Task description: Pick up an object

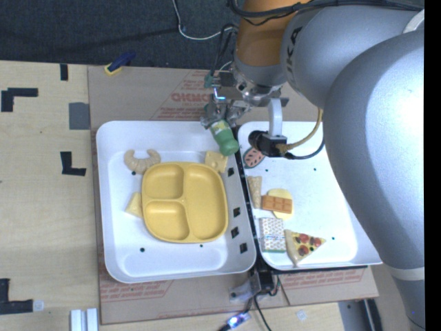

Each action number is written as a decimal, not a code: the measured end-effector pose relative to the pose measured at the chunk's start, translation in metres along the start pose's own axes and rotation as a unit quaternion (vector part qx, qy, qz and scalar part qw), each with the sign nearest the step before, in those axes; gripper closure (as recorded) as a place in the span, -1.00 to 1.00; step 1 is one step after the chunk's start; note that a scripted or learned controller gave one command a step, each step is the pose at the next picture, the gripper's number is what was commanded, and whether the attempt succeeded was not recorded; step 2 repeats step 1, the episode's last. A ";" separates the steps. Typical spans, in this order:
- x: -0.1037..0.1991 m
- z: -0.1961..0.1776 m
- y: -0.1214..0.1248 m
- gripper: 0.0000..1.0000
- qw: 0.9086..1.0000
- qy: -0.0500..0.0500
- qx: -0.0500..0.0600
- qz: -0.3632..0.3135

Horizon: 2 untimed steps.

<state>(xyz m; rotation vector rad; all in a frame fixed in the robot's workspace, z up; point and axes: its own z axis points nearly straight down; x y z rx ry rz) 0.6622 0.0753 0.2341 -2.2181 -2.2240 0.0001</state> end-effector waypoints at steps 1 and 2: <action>0.010 0.016 0.001 1.00 1.000 -0.001 0.002 0.000; 0.010 0.016 0.001 1.00 1.000 -0.001 0.002 0.000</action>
